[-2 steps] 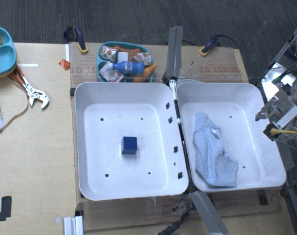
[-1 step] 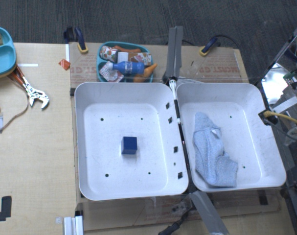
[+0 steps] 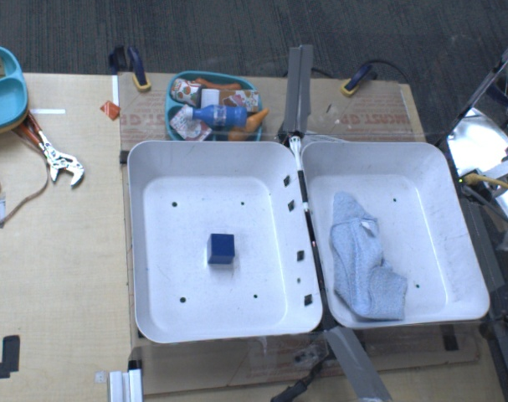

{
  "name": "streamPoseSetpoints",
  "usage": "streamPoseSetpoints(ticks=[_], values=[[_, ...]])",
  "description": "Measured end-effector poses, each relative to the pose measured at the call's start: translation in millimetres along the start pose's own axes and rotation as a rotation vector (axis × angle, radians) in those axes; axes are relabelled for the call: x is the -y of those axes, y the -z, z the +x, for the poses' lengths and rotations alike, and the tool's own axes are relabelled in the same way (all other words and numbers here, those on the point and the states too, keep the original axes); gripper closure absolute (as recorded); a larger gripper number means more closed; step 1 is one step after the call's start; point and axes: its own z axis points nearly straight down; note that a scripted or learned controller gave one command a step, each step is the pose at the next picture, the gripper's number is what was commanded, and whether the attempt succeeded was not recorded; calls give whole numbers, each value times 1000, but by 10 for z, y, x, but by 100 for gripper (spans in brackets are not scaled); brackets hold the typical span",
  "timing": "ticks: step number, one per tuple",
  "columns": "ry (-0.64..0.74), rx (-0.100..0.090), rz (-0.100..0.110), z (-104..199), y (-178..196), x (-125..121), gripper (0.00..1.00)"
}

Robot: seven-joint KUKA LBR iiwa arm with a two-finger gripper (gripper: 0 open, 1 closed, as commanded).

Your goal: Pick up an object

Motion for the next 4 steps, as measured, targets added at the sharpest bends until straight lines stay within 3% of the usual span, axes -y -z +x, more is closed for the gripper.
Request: streamPoseSetpoints(ticks=[1,2,3,4], values=[[72,1,1,317,-1466,920,0],[287,-1,0,-93,-642,625,0],[76,-2,-1,-32,-405,222,0],[-11,-1,1,-111,-368,7,0]])
